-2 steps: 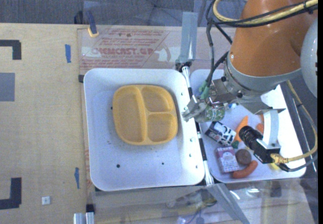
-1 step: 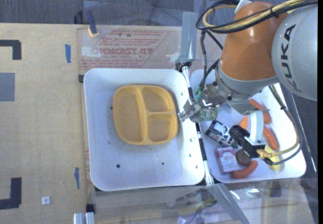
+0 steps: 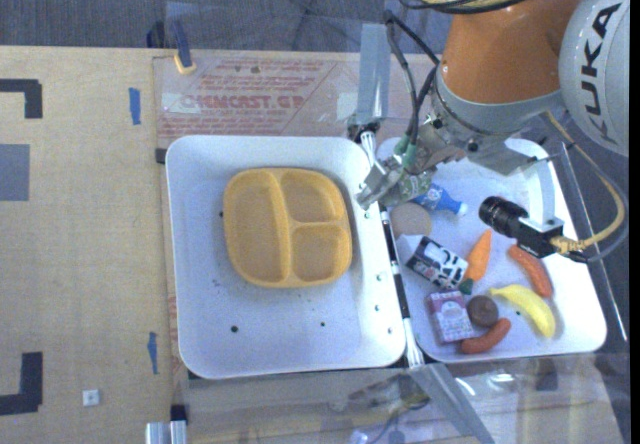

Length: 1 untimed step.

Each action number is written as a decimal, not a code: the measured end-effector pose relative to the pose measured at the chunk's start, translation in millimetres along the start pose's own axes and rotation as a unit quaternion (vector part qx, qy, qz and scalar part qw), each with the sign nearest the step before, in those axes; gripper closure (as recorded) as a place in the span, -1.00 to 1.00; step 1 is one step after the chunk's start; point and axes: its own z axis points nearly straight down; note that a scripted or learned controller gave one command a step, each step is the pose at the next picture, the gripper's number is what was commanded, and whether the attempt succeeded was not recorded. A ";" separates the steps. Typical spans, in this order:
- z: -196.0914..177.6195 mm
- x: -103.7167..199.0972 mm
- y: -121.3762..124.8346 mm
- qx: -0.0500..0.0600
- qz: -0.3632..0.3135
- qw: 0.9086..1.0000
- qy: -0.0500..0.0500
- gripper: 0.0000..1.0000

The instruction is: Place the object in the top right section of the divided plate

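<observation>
Jaws (image 3: pixel 385 182) hang over the seam between the bins, by the plate (image 3: pixel 288 227); can't tell how far open. Plate sits in the left bin (image 3: pixel 200 332). Right bin (image 3: pixel 585 327): bottle (image 3: pixel 440 199), carrot (image 3: pixel 479 255), banana (image 3: pixel 530 307).

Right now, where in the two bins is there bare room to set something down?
The left bin has bare floor all around the yellow plate, widest below it. The plate's three sections are bare too. The right bin is crowded: banana, carrot, sausage, with the gripper over its top left corner.
</observation>
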 end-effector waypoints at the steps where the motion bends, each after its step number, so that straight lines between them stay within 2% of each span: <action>1: 104.9 35.9 -2.7 0.002 0.028 1.000 0.001 1.00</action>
